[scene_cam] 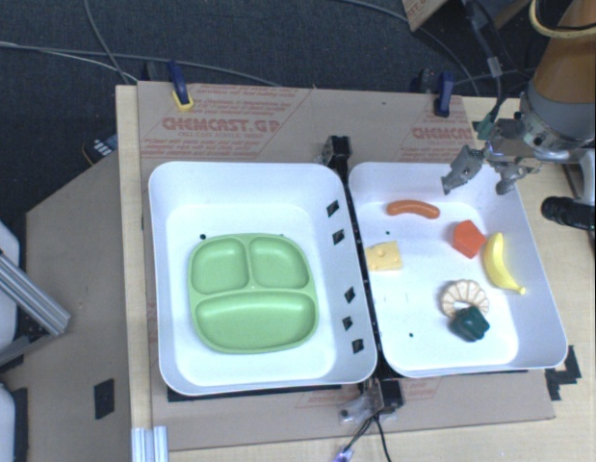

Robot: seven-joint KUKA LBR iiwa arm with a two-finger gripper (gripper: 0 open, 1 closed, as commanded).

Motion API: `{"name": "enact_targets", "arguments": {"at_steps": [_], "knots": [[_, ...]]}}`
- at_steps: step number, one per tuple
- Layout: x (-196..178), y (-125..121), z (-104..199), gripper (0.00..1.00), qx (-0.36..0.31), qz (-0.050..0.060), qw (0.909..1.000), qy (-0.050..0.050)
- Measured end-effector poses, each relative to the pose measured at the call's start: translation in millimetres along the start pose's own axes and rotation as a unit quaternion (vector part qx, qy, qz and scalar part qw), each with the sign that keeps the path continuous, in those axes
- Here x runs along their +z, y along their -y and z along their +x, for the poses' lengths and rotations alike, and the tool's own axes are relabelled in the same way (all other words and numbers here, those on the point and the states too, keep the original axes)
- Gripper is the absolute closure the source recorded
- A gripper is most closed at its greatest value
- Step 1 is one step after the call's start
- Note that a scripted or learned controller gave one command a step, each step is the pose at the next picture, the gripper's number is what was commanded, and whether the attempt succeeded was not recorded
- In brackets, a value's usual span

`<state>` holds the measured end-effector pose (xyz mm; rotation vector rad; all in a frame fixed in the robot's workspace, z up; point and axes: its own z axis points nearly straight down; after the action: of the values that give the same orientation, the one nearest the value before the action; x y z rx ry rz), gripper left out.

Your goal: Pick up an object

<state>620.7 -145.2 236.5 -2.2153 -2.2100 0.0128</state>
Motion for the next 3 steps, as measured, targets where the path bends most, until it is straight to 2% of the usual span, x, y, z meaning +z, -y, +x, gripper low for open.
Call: {"name": "enact_targets", "arguments": {"at_steps": [1, 2, 3], "knots": [[-8.0, -2.5, 0.4, 0.0, -0.001, -0.007, 1.0, 0.001], [39.2, 3.7, 6.9, 0.0, -0.001, -0.004, 1.0, 0.0], [102.4, 6.6, 10.2, 0.0, -0.001, -0.003, 1.0, 0.0]]}}
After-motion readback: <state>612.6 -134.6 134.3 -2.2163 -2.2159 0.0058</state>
